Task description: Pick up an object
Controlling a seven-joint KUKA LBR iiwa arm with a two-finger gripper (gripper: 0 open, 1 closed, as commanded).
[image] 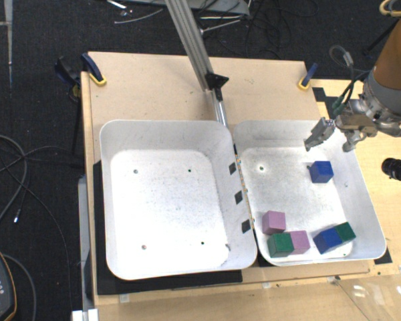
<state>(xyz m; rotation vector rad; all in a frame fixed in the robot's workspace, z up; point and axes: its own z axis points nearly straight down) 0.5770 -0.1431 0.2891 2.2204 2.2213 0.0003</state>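
My gripper (334, 136) hangs open over the far right part of the right bin (281, 139), its two fingers spread with nothing between them. A small blue block (321, 171) lies in the bin just below and slightly left of the fingertips, apart from them. Near the front of that bin lie a pink block (274, 221), a dark green block (279, 244), a second pink block (299, 241), a larger blue block (328, 239) and a green block (345, 231).
The left bin (120, 139) sits beside the right one, with black clips along the shared edge. A slanted metal pole (190, 35) crosses the bench's back. Yellow and blue clamps (93, 72) grip the bench's far corners.
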